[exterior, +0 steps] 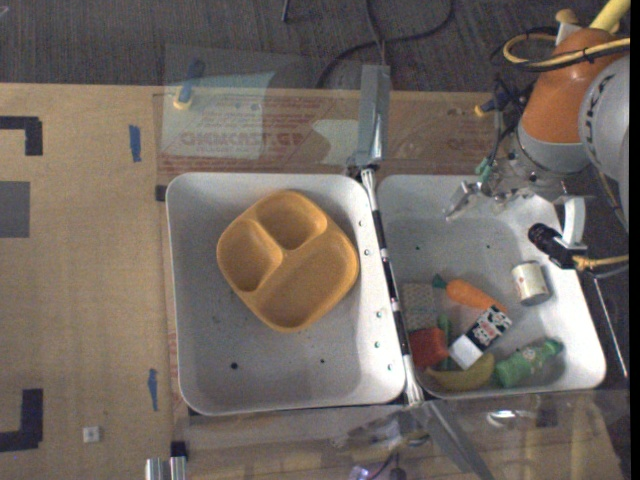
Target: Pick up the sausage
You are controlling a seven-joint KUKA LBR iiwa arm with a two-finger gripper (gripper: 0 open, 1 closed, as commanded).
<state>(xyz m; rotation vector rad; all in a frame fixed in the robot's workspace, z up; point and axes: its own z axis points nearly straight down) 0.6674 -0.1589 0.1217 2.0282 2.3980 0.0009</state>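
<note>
We see the claw hanging spread and empty over the right bin, the food pile, presumably hiding the sausage, lying below it toward us.

Both bins are white, and the divided plate is mustard yellow. The carrot is orange, the bottle green, the banana yellow. The counter is tan with black marks.

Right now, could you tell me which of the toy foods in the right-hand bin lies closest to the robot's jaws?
The orange carrot, at the upper edge of the pile; the banana and red piece lie lower.
</note>
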